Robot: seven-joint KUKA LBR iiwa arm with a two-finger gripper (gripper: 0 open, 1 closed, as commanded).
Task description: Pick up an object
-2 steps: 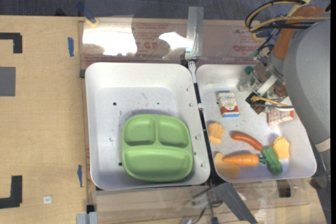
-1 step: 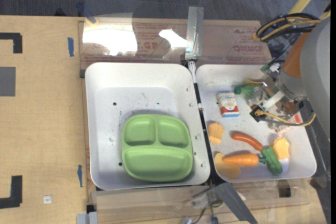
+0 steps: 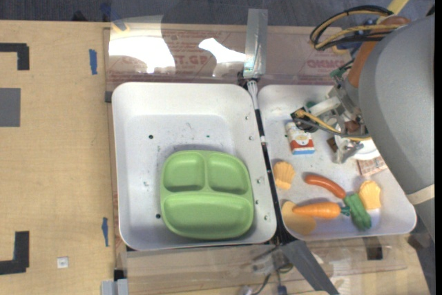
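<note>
The right bin [image 3: 273,103] holds several toy foods. A small white and red carton [image 3: 301,141] lies near its middle, and a yellow-orange piece [image 3: 283,173] sits by the left wall. A red chili [image 3: 324,184] lies above a carrot [image 3: 319,209] with a green top [image 3: 359,211]. A yellow piece [image 3: 371,195] is at the right. My gripper [image 3: 342,146] hangs low over the bin's right part, just right of the carton and above the chili. The grey arm [image 3: 404,107] hides the bin's right side.
A green divided plate [image 3: 206,198] lies in the left bin [image 3: 138,114], toward its front. A small printed card [image 3: 370,165] lies by the arm in the right bin. A metal divider post [image 3: 254,52] stands behind the two bins.
</note>
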